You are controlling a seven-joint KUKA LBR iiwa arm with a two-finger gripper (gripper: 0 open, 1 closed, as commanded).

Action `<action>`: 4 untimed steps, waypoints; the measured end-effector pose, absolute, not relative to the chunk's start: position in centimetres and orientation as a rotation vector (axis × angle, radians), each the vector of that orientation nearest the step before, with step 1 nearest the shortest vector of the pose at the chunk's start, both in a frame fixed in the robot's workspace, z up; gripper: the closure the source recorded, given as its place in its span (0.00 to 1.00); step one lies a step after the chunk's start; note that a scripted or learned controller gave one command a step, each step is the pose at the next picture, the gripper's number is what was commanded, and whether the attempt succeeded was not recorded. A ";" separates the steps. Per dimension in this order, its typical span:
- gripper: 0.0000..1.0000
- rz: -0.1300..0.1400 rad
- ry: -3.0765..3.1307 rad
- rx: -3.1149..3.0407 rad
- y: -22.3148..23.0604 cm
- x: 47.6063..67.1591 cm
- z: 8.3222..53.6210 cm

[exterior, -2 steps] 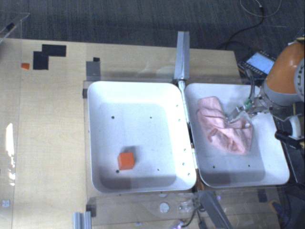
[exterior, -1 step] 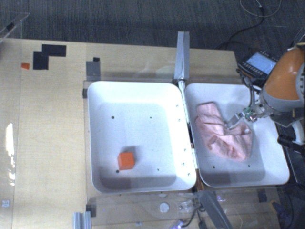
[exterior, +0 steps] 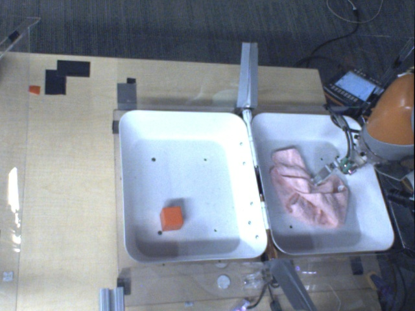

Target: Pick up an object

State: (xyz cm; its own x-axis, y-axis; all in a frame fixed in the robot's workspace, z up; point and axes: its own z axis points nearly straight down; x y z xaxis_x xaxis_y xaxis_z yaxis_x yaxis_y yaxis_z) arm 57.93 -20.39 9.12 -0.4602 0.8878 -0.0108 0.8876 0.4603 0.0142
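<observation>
A crumpled pink cloth (exterior: 305, 190) lies in the right bin (exterior: 373, 238), spread across its middle. A small orange cube (exterior: 172, 218) sits in the left bin (exterior: 194, 131), near its front left corner. My gripper (exterior: 324, 174) reaches in from the right and hangs low over the cloth's upper right edge, at or just above the fabric. The arm's orange band (exterior: 395, 112) is above the right bin's far right corner.
A metal divider post (exterior: 247, 76) stands behind the seam between the two bins. Black markers (exterior: 65, 73) and a small orange tag (exterior: 34, 90) lie on the bench at far left. A device with a screen (exterior: 353, 86) sits behind the right bin.
</observation>
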 end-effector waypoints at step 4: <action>0.00 -0.021 2.947 1.095 -11.2 66.0 9.0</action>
State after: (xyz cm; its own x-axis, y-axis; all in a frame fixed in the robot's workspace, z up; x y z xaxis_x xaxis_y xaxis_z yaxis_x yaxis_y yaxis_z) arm 66.00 -11.25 8.97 -0.7574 0.6530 -0.0024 0.6529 0.7573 -0.0137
